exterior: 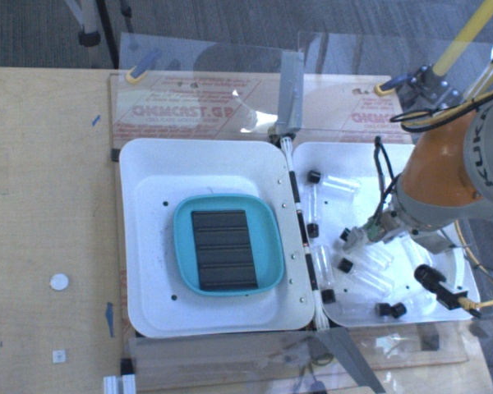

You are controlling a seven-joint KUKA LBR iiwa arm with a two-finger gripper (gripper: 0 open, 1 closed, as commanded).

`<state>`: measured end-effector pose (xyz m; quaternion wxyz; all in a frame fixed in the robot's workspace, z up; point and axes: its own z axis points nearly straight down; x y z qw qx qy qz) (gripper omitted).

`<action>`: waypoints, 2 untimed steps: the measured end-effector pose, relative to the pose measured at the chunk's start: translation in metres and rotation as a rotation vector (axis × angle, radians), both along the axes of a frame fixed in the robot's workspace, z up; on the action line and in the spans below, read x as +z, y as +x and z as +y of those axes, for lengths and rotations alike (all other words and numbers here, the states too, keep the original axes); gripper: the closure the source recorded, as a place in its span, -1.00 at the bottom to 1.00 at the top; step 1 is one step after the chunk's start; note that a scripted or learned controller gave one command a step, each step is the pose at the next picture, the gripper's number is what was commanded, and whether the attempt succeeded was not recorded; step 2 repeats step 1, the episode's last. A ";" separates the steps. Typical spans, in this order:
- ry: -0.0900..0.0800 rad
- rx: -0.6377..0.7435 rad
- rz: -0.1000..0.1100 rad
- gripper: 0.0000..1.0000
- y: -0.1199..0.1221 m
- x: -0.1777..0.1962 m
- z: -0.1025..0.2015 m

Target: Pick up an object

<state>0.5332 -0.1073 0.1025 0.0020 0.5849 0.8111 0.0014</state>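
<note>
My gripper [360, 237] hangs low over the middle of the right bin [357, 156], below the orange band of the arm [440, 171]. Several clear vials with black caps lie scattered in this bin. One vial [332, 182] rests at the back left. Another vial [321, 271] lies along the divider. A black cap [345, 235] sits just left of the gripper, and another cap [344, 265] lies a little in front of it. I cannot make out anything between the fingers.
The left bin [148, 179] holds a teal tray [184, 220] with a dark ribbed block [223, 250] in it. More capped vials [390, 309] lie at the right bin's front. A clear sheet [197, 105] stands behind both bins.
</note>
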 end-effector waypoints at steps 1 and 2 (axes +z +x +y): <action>0.000 0.000 0.000 -1.00 0.000 0.000 0.000; 0.000 0.000 0.000 -1.00 0.000 0.000 0.000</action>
